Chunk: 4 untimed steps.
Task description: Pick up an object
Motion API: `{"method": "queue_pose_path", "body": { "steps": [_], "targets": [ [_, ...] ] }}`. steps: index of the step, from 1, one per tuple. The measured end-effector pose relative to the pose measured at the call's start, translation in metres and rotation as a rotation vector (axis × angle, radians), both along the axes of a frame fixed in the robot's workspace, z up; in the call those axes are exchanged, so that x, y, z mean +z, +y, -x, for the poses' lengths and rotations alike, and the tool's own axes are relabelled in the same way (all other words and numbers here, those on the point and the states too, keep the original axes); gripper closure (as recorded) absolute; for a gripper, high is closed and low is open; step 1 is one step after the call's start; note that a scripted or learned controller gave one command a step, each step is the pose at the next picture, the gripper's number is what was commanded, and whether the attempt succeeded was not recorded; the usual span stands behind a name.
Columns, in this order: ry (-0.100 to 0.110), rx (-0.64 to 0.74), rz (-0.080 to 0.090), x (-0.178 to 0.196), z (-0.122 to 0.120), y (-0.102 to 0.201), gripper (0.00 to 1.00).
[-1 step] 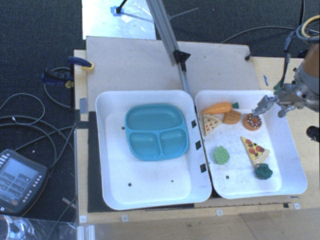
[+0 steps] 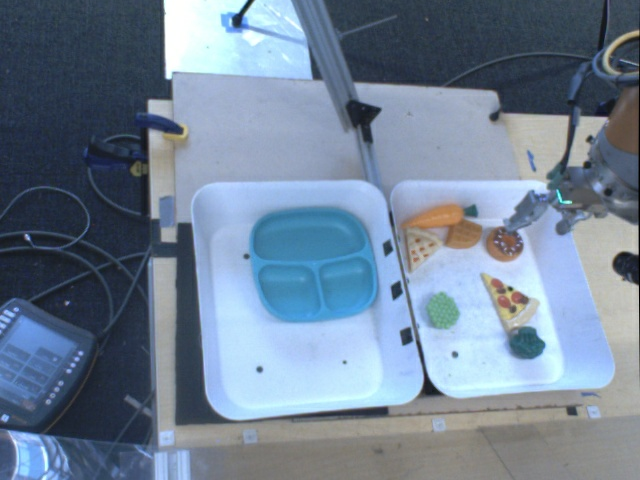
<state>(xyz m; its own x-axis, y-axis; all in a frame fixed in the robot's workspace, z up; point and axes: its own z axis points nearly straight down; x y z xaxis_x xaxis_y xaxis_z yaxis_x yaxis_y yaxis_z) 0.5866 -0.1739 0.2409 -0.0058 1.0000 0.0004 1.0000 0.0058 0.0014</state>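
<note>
**Q:** What lay on the counter [image 2: 200, 138], and where was the arm?

**A:** Two shallow white bins sat side by side. The left bin [image 2: 225, 368] held a teal divided plate [image 2: 312, 264], set toward the bin's far half. The right bin [image 2: 590, 353] held toy food. Along its far edge ran an orange carrot [image 2: 437, 215], a pizza wedge [image 2: 421, 247], a brown cracker-like piece [image 2: 463, 234] and a chocolate doughnut [image 2: 504, 243]. Nearer the front lay a green knobbly piece [image 2: 443, 310], a second pizza slice [image 2: 511, 301] and a dark green broccoli-like piece [image 2: 527, 343]. The arm reached in over the far right corner of the right bin.

**Q:** Were the fingers closed on anything?

**A:** No. The gripper [image 2: 527, 211] showed grey fingers slightly parted, with nothing between them. They hovered or rested just above the doughnut; height was hard to judge from this slanted view.

**Q:** Which object looked like the likely target, and how did it lie from the fingers?

**A:** Probably the doughnut. It sat just in front of the fingertips and a touch toward the bin's left, near the far right corner. Being round, it had no long axis, so finger rotation should matter little. The cracker-like piece lay just beside it on the left, which could crowd one finger. The next move would likely be a short shift toward the bin's front, then a descent.
</note>
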Motion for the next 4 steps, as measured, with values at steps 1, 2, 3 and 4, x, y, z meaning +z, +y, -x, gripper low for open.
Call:
{"method": "queue_pose_path", "body": {
  "steps": [1,2,3,4],
  "targets": [
    [0.005,-0.005,-0.001,-0.063,0.000,0.002,0.00],
    [0.005,-0.006,0.000,-0.125,-0.004,0.002,0.00],
    [0.003,-0.006,0.000,-0.151,-0.004,0.002,0.00],
    [-0.003,-0.006,0.001,-0.139,-0.006,0.002,1.00]
  ]
}}
